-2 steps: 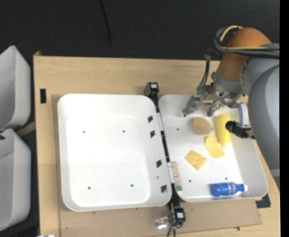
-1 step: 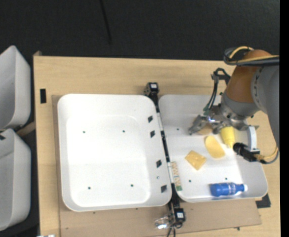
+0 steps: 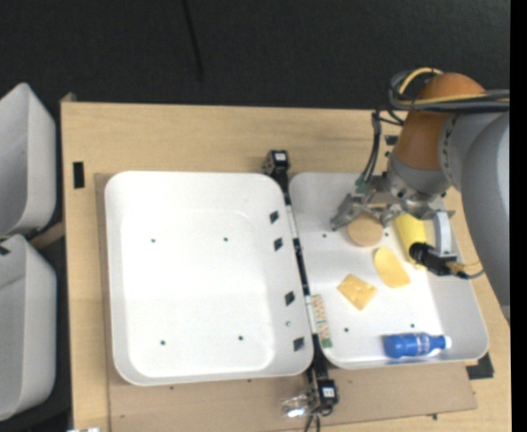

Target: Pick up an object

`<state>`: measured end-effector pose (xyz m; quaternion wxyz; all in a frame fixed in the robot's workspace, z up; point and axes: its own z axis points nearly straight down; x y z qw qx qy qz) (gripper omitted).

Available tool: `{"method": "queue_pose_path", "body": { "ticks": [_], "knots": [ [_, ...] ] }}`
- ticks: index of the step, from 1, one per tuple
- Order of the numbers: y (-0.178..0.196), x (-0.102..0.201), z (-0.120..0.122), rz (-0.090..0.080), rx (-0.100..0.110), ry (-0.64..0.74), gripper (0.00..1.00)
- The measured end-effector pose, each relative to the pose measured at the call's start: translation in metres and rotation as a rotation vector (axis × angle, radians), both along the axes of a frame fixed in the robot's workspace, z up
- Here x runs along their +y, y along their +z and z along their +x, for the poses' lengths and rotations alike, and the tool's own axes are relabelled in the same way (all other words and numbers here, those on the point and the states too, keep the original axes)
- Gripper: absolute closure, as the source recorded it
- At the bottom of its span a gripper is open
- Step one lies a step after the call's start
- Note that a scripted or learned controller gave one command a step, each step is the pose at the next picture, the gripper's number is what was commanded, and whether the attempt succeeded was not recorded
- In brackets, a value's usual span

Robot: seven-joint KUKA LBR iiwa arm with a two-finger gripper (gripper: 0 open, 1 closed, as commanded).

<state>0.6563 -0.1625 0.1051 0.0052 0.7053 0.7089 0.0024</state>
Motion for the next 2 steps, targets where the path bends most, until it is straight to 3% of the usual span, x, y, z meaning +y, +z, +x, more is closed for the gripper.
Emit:
{"method": "queue_pose_path", "body": {
  "ticks": [1, 2],
  "knots": [
    [0.012, -0.001, 0.001, -0.001, -0.004, 0.000, 1.00],
    [0.019, 0.007, -0.010, -0.001, 0.000, -0.001, 1.00]
  ]
}}
